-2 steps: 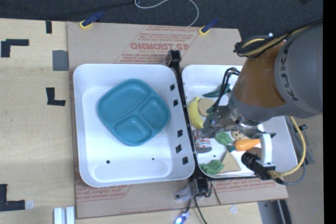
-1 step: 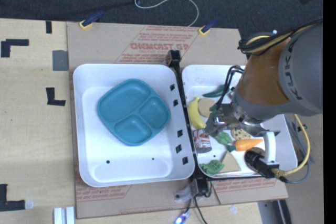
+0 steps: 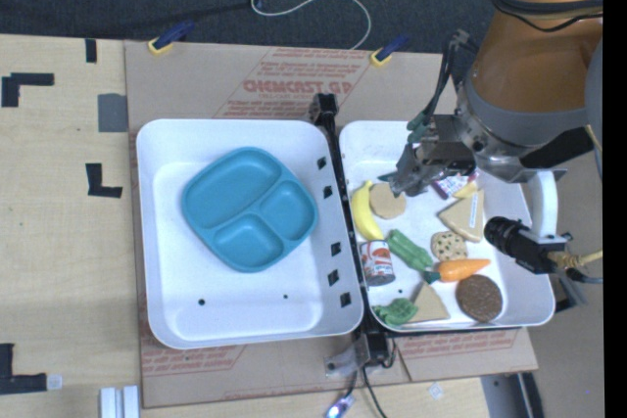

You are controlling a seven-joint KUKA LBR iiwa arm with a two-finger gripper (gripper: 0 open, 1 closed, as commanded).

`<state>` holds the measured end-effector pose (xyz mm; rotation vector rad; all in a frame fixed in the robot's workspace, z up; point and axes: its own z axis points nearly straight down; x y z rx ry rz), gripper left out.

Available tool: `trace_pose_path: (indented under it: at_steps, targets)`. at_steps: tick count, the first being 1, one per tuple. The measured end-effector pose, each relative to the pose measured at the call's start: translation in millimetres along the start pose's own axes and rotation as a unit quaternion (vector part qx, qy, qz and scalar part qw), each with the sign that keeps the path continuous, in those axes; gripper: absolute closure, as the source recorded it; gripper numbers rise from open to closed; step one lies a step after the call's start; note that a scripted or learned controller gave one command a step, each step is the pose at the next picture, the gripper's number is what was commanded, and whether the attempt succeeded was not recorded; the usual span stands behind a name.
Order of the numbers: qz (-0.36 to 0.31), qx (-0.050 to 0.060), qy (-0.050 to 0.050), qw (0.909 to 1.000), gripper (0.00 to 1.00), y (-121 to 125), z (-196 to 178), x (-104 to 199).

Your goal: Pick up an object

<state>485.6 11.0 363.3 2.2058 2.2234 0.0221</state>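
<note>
Grey fingers (image 3: 407, 179) above yellow banana (image 3: 365, 212)

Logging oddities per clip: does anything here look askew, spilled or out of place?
Nothing spilled or damaged. The blue plate lies turned at an angle in the left bin, not square to its walls. The toy foods, among them the banana, carrot and small can, lie crowded in the right bin, under the gripper.

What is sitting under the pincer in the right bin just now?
Below the pincer lies a round tan cookie-like disc, beside the yellow toy banana. The pincer covers the bin floor behind the disc, so anything there is hidden.
</note>
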Motion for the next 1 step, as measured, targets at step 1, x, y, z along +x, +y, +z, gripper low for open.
trace_pose_path:
  at_steps: [1]
  targets:
    - [0.000, 0.007, -0.001, 1.0000, 1.00, -0.7, -42.6, 47.5]
